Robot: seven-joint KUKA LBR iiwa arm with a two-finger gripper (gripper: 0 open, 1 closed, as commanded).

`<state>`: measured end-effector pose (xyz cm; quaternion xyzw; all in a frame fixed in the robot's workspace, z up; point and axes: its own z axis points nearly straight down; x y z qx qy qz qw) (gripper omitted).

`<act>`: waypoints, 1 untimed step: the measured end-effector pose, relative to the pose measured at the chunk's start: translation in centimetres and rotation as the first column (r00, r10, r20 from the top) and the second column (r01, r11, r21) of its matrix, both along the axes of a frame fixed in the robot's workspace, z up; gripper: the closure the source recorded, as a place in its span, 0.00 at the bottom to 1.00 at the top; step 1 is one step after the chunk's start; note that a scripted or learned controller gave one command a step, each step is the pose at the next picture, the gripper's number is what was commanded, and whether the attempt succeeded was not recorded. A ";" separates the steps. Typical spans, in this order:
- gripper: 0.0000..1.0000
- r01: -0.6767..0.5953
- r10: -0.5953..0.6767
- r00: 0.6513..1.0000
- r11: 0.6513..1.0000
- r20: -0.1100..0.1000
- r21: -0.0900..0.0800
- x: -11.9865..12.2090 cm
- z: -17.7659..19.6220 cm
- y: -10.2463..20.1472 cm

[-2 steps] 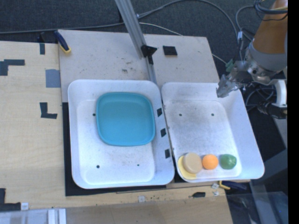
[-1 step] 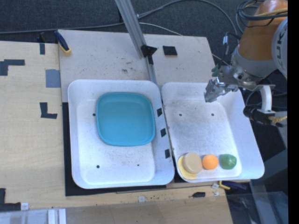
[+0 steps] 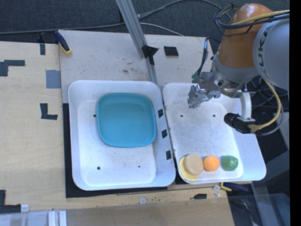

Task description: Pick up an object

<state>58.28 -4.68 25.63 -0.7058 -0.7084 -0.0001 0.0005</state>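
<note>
- The claw (image 3: pixel 194 100) hangs over the right bin (image 3: pixel 207 131); I cannot tell its grip.
- Well below it sit a tan puck (image 3: pixel 193 164), orange ball (image 3: pixel 211 163), and green ball (image 3: pixel 229 162).
- Left of it lies a blue plate (image 3: pixel 126 119).

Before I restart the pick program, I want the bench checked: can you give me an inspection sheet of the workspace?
Surface: two white bins, left bin, right bin.
Job's things: tan round piece, orange ball, green ball in a row at the right bin's near edge.
Clutter: blue plate in the left bin.
Grippers: gripper above the right bin's far part, nothing seen in it.
Cables: black cables behind the bench.
Surroundings: dark carpet.
</note>
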 end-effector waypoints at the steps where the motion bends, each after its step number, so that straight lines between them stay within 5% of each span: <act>1: 1.00 0.000 0.000 1.000 1.000 -0.001 0.000 -0.8 -0.9 4.2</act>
